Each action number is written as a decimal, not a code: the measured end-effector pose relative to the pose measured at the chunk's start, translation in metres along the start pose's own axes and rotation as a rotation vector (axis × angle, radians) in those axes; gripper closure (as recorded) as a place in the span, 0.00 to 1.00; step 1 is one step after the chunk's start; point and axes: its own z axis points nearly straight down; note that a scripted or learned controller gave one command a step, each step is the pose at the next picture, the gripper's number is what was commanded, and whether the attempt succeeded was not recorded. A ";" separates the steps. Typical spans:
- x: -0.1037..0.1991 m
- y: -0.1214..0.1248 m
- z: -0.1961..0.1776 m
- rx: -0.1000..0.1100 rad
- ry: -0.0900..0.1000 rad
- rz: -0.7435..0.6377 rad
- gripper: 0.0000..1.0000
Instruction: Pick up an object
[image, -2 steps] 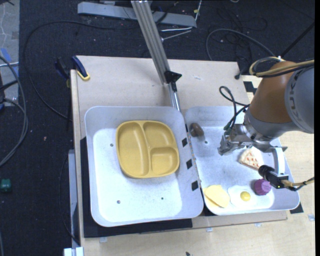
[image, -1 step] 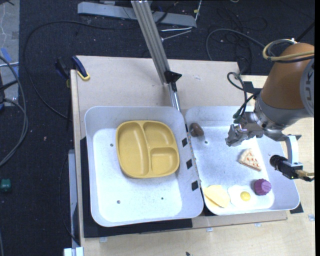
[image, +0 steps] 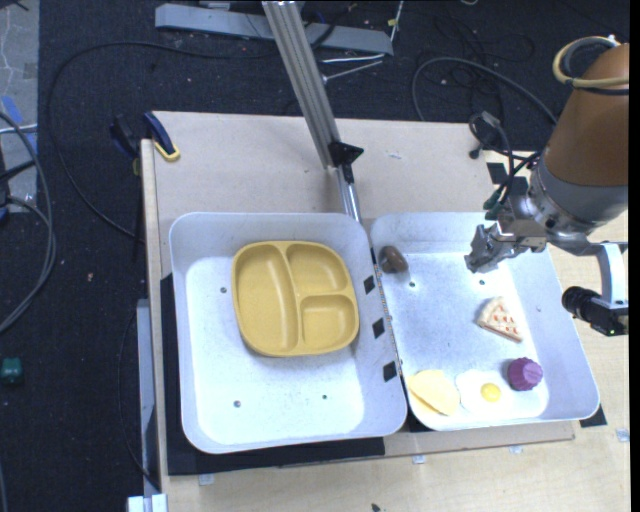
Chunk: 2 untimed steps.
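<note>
Gripper hangs right of centre above the pizza slice, seemingly lining up a grab; its finger spacing I cannot tell.

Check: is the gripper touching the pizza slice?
Apart. The camera view shows bare bin floor between the gripper and the pizza slice.

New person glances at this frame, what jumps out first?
The yellow divided tray sits alone in the left bin, the biggest block of colour. Next is the arm's orange band at the right edge, with the claw hanging over the right bin. That bin holds small toy foods: a pizza slice, a purple piece, a fried egg, a yellow piece, and a brown item near the far left corner.
</note>
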 end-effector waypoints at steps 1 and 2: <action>0.000 0.001 0.000 0.005 0.000 0.001 1.00; 0.052 0.007 0.000 0.006 0.002 -0.004 1.00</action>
